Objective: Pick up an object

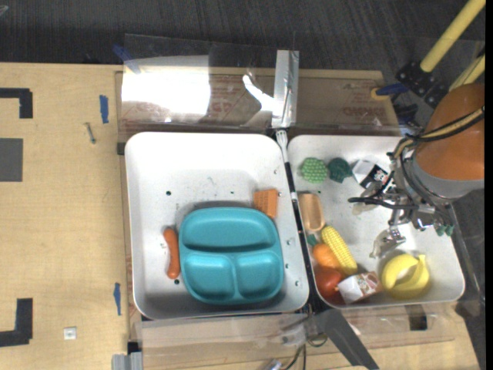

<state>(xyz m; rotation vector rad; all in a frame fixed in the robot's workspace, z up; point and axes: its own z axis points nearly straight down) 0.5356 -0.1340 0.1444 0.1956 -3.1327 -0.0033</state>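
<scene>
A grey arm's gripper (391, 226) hangs over the right bin (339, 142), to the right of a yellow corn cob (337, 247) lying at a slant on the white floor. Whether the gripper is apart or together cannot be told from this angle, and nothing is seen held in it.

The shallow, glossy right bin holds most of the pickable things. Touching the corn cob at its upper end is a tan, scoop-shaped piece (311, 212). Further up from the cob sit a pale green, knobbly lump (313, 169) and a darker green lump (339, 169), side by side. Against the cob's lower left are a round orange fruit (325, 257) and a shiny red one (327, 283). Just below the cob lies a small white-and-red carton (359, 286). Right of the cob and beneath the gripper rests a smooth yellow fruit (406, 274).

Left of the corn cob, across the shared wall, the left bin (146, 160) holds a teal plastic divided plate (231, 254) with rounded corners and three compartments, an orange ridged block (266, 202) at the plate's corner nearest the cob, and an orange sausage-shaped piece (172, 253) on the side farthest from the cob.
</scene>
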